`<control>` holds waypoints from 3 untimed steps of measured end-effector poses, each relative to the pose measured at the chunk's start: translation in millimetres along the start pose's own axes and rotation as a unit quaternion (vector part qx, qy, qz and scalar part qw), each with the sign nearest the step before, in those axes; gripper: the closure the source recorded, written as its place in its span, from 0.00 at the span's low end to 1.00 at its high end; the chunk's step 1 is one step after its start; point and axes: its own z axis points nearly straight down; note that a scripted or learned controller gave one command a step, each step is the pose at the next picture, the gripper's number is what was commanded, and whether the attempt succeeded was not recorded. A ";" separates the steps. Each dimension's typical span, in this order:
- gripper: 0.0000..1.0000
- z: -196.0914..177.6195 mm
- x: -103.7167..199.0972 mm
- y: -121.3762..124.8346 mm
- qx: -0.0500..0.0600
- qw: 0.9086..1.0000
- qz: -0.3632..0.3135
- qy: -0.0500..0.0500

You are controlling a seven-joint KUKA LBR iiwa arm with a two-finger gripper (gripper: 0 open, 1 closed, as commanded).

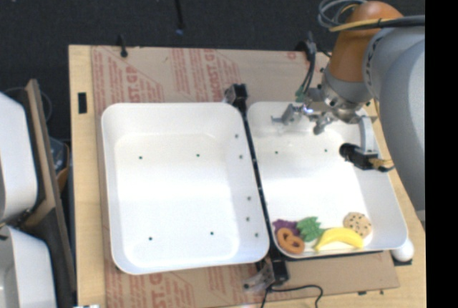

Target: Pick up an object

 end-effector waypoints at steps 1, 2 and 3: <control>0.00 -20.5 -31.4 -40.7 0.000 1.000 0.003 -0.001; 0.00 -46.7 -44.1 -14.6 0.000 1.000 0.001 0.000; 0.00 12.6 -20.0 28.3 0.004 1.000 0.000 0.001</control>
